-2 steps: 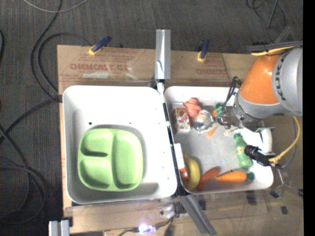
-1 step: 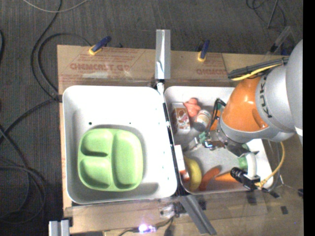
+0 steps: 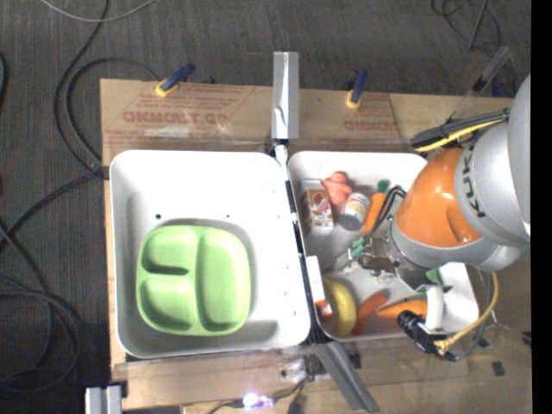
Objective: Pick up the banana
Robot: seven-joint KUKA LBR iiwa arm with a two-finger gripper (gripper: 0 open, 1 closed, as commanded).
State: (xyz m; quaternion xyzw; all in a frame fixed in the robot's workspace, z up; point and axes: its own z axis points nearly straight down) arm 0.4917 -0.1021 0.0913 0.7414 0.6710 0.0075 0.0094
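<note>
The yellow banana (image 3: 342, 305) lies in the right bin (image 3: 304, 172) near its front left corner, next to an orange carrot-like piece (image 3: 373, 305). My gripper (image 3: 369, 254) hangs over the middle of that bin, just behind and to the right of the banana, below the orange wrist band (image 3: 435, 207). Nothing shows between the gripper and the banana, and they are apart. The arm hides the right part of the bin.
The right bin also holds a small brown carton (image 3: 318, 210), a red toy (image 3: 336, 185), a tin can (image 3: 353, 211) and an orange carrot (image 3: 376, 210) at the back. A green divided plate (image 3: 195, 278) sits in the left bin (image 3: 172, 166).
</note>
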